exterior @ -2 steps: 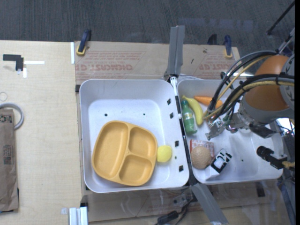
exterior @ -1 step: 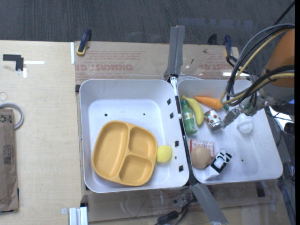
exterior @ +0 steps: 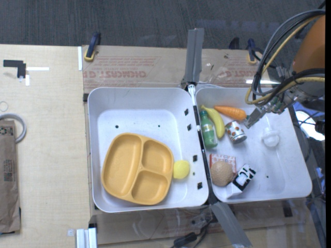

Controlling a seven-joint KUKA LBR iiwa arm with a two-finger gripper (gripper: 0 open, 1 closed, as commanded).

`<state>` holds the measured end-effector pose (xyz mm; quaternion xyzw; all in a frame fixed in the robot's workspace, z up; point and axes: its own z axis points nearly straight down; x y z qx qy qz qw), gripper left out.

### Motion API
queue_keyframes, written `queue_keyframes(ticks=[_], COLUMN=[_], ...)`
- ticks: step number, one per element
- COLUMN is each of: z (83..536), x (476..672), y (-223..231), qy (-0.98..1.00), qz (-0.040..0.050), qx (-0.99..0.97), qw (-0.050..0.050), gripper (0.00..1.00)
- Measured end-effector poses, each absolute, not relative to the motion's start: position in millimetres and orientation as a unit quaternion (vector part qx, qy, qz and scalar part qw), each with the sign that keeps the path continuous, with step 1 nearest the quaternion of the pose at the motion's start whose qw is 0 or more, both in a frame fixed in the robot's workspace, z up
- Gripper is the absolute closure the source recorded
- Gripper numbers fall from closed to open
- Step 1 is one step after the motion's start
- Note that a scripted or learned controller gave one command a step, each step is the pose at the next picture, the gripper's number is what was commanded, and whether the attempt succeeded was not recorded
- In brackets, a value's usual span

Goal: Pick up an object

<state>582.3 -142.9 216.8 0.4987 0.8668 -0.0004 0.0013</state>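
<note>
The gripper [exterior: 254, 119] hung just right of the small can [exterior: 236, 132]; whether it was open I could not tell. The can looked light, rigid, probably slippery; grasp across its sides.

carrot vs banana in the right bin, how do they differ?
Colour: the carrot is orange, the banana yellow. Shape: the carrot is straight and tapers to a point, the banana is curved. Pose: the carrot lies nearly across the bin, the banana runs diagonally down toward the can. Neighbours: the banana lies against the green bottle, the carrot does not. Both sit in the right bin.
</note>
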Motion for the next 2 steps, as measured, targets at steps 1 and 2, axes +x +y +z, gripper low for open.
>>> queue_keyframes(ticks=[1,2], z=[193,164], x=[558.4,510.7], y=[-152,-122], qy=[0.761,0.604], qz=[-0.0014,-0.0024], qx=[0.648,0.797], qw=[-0.001,-0.002], gripper=[0.0,0.0])
